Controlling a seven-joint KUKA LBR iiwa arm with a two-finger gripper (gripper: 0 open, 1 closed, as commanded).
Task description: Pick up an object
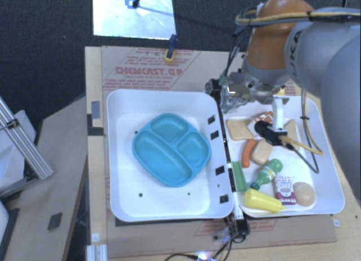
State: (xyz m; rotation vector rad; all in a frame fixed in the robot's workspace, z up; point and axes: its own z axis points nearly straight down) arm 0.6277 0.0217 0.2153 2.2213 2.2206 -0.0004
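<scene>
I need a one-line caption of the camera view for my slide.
Robot arm over the right bin of toy food; blue divided plate in the left bin.

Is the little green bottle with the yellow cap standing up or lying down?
Lying down. The small green bottle with the yellow cap rests tilted on its side in the right white bin, cap pointing up-right, among the other toy foods.

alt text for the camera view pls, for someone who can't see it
A grey arm reaches from the right over the right bin, which holds toy food: bread, a hot dog, a green bottle and a yellow corn. The left bin holds a blue divided plate.
</scene>
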